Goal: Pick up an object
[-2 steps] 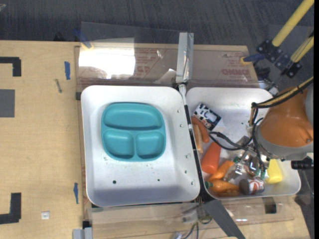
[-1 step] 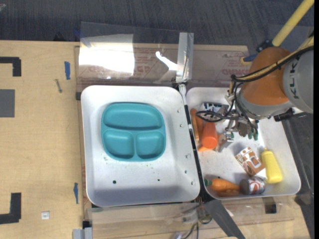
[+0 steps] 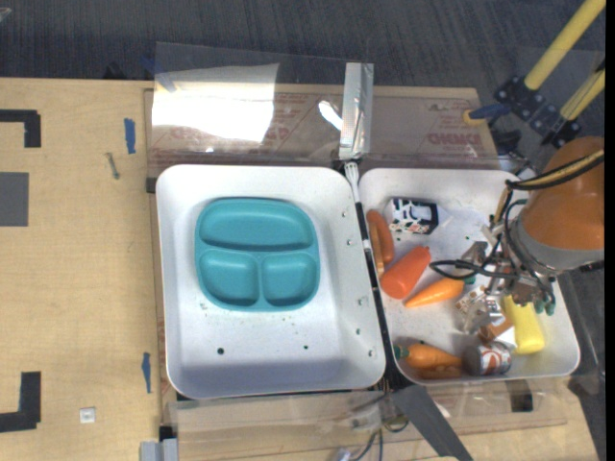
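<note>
Objects crowd the right bin (image 3: 452,377): nearest, a carrot (image 3: 430,356) and a small can (image 3: 488,358) by its front wall, then a yellow block (image 3: 527,327); farther, an orange cone (image 3: 434,292), a pepper (image 3: 405,270), and a black-and-white carton (image 3: 414,215). Pincer (image 3: 485,301) hovers mid-bin; its grip unreadable. Teal tray (image 3: 257,253) fills the left bin (image 3: 183,353).

Matt teal plastic tray (image 3: 257,253), glossy white bins (image 3: 187,353), bare wood bench (image 3: 72,286).

Yellow block (image 3: 528,326) upright-ish, touching gripper (image 3: 490,301), just right of it; orange carrot (image 3: 434,293) lying flat, left of gripper.
</note>
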You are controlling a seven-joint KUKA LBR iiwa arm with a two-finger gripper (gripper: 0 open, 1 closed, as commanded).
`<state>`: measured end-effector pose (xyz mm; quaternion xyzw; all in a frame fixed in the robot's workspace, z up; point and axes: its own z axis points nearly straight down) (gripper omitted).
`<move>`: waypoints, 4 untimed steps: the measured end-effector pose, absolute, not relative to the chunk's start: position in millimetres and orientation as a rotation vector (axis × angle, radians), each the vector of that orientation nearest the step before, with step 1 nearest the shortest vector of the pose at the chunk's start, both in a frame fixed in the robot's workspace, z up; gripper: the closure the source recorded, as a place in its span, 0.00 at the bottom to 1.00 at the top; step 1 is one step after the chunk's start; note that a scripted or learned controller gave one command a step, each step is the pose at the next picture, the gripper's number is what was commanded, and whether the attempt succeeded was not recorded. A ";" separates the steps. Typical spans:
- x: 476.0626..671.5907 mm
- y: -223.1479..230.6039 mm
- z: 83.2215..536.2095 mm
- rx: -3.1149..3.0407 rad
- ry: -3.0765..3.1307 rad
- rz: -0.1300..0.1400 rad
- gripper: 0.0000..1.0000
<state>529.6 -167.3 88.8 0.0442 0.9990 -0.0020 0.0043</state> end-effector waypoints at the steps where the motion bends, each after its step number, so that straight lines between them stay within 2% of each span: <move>1: 508.4 -130.9 89.3 0.272 3.117 -0.003 0.00; 2: 512.3 -130.1 101.5 0.267 3.105 -0.003 1.00; 3: 486.1 -104.3 90.1 -0.181 3.114 -0.009 1.00; 4: 527.3 -92.4 89.7 -0.533 3.084 -0.006 1.00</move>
